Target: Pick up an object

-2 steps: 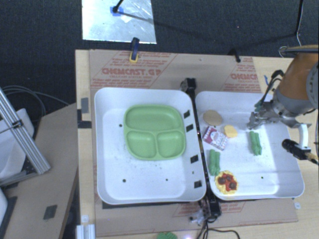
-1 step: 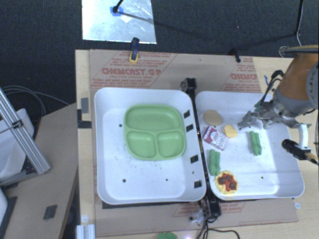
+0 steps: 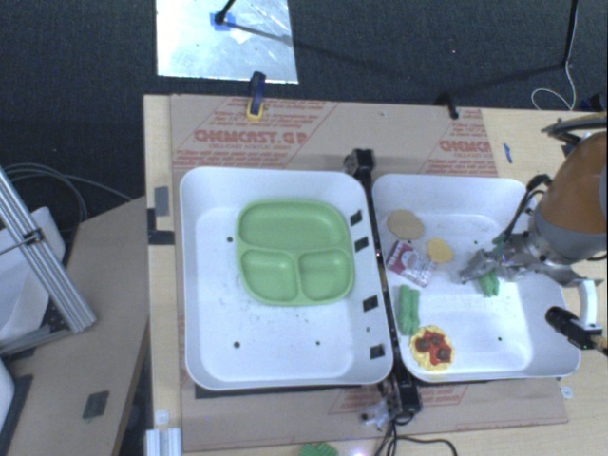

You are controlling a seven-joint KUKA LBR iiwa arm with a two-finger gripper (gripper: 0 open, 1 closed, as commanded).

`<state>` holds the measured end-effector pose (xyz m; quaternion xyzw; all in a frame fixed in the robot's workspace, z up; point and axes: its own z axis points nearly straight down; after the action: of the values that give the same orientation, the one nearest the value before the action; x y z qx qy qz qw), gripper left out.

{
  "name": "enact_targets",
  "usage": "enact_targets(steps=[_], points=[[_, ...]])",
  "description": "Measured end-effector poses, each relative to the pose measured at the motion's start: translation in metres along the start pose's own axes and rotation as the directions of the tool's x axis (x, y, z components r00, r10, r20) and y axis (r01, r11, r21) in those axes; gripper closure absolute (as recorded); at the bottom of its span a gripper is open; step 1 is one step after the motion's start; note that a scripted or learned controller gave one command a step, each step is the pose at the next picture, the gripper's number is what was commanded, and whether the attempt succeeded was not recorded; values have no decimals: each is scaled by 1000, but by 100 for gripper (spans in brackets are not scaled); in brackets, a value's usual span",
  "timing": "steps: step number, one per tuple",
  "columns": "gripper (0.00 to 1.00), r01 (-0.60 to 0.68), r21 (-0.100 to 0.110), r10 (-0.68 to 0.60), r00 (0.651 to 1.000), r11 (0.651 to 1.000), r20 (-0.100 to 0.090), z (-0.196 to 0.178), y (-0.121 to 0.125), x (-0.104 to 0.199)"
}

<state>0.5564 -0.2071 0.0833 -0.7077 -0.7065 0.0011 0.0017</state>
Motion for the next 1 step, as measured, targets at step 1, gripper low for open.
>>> enact_targets(steps=[1], points=[[100,2,-9,-2,1000,1000,2,-12,4,0]])
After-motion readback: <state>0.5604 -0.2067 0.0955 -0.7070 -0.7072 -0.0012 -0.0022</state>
